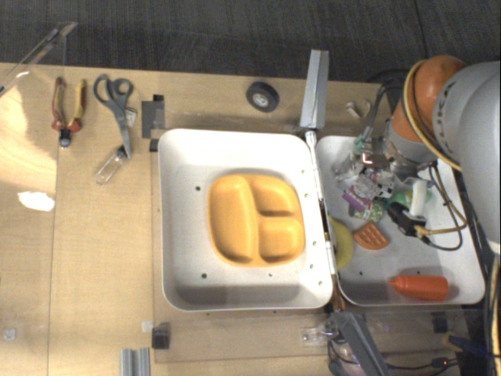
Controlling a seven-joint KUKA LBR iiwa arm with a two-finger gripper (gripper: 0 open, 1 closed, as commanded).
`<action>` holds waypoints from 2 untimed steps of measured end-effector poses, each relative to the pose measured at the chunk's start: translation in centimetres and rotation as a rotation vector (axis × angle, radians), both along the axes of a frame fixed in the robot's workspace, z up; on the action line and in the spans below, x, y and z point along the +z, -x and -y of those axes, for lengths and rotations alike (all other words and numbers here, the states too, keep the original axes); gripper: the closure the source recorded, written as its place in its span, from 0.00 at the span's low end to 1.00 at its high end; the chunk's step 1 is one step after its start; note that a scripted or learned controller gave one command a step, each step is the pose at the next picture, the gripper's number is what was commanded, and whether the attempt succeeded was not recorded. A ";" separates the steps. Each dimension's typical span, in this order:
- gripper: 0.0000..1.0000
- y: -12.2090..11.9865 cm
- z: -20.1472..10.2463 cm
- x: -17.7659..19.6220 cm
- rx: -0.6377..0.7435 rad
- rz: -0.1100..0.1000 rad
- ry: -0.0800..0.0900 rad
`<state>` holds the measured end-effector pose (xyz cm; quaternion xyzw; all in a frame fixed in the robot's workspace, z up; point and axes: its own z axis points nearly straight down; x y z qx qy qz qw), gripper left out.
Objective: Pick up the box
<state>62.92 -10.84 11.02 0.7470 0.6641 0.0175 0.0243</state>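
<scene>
My gripper [366, 185] reaches down into the upper left part of the right bin [462, 280], under the grey arm with its orange band [427, 81]. Beneath and around it lies a cluster of small items in purple [353, 199] and green [382, 209]. A small white and green box-like item [419, 197] lies just right of the gripper, partly behind black cables. The clutter hides whether the gripper touches any of them.
The left bin [184, 210] holds a yellow divided tray [254, 216]. In the right bin lie an orange bottle [420, 286], an orange ridged piece [371, 237] and a yellow item [342, 241] at its left wall. Scissors [117, 104], pliers [66, 108] and a tape roll [263, 95] lie on the bench.
</scene>
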 end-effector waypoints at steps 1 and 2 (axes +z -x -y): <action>0.00 -0.8 0.5 -0.1 0.020 -0.014 -0.005; 0.00 0.2 0.4 0.0 0.007 0.003 -0.001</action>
